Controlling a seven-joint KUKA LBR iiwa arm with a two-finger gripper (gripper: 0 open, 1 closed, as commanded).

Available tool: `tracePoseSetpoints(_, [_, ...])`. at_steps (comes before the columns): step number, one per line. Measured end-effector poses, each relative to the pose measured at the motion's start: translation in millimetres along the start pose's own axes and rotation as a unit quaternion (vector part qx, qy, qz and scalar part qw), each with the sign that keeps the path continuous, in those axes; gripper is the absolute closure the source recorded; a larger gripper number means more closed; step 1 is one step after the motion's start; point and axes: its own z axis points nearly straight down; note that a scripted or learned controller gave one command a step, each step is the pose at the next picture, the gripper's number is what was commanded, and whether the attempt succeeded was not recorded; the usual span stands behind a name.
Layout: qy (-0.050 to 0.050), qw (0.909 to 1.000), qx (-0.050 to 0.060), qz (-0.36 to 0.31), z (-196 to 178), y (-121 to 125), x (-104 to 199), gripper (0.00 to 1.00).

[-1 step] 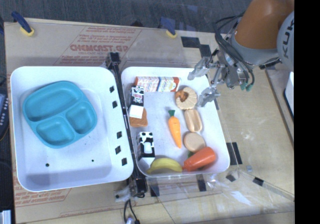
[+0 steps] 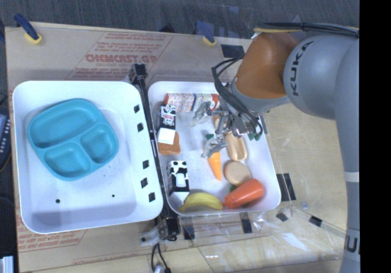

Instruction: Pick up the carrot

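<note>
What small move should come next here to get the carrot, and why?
Probably a short drop straight down onto the carrot. The tool hangs right above its upper end in the right bin, and nothing shows between its fingers yet. The bread roll lies close on the carrot's right, so a sideways drift could catch that instead.

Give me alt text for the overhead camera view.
A grey arm's gripper hovers just above a small orange carrot in the right white bin, among other toy food. The left bin holds a blue divided plate.
</note>
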Motion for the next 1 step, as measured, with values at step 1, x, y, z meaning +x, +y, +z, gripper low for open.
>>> tracePoseSetpoints(1, [-0.009, 0.9891, 0.003, 0.147, 27.2, 44.5, 100.7, 0.00])
